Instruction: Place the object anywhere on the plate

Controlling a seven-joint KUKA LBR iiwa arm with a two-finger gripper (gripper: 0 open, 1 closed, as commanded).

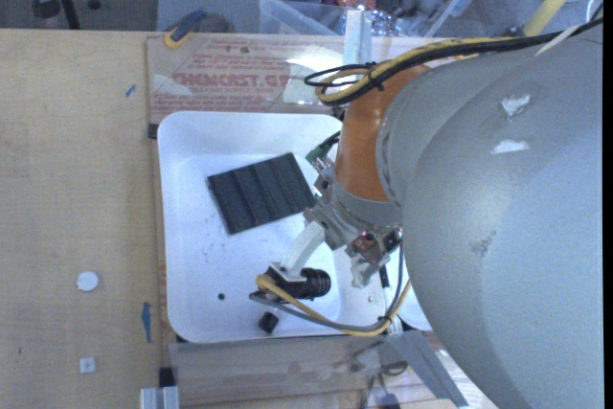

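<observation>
1. The grey arm (498, 206) reaches in from the right over the white bin (182, 206).
2. A dark ribbed plate (261, 192) lies flat in the bin's far half, slightly askew.
3. The pincer (367, 252) hangs just right of the plate. I cannot tell whether it is spread or pressed together.
4. A small black block (268, 323) lies by the bin's near rim, apart from the plate.

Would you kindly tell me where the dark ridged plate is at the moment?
In the camera view, the dark ridged plate lies flat in the white bin, in its far half, just left of the arm's orange band.
</observation>
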